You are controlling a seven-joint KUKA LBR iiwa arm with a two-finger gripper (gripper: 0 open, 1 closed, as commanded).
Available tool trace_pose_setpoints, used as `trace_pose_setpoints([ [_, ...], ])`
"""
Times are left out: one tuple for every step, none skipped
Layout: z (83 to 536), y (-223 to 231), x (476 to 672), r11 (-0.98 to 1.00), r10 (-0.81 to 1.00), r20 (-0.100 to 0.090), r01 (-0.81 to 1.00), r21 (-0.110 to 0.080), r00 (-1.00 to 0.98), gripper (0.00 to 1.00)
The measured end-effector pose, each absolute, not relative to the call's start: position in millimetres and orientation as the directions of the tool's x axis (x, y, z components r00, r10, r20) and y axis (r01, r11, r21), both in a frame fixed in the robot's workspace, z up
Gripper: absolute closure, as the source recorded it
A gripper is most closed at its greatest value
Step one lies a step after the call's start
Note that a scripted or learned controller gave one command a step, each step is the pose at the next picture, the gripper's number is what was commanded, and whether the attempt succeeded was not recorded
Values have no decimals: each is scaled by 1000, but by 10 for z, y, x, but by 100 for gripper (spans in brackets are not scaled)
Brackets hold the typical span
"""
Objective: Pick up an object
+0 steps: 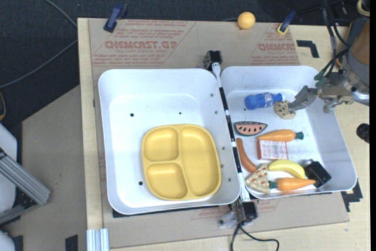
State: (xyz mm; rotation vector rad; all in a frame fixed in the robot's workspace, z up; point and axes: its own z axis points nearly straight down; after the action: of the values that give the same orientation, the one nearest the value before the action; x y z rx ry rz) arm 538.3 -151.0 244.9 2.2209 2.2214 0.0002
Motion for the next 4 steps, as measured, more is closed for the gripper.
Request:
trace_pose_setpoints([
  [1477, -1290, 5542, 1, 1000, 2, 1000, -5, -1, 0],
  [837, -1689, 6311, 0, 1000, -1, 1000, 0, 0, 0],
  [842, -1243, 5786, 0, 1000, 1, 1000, -2, 0, 0],
  [944, -1246, 5791, -1, 1000, 0, 1000, 1, 1, 100],
])
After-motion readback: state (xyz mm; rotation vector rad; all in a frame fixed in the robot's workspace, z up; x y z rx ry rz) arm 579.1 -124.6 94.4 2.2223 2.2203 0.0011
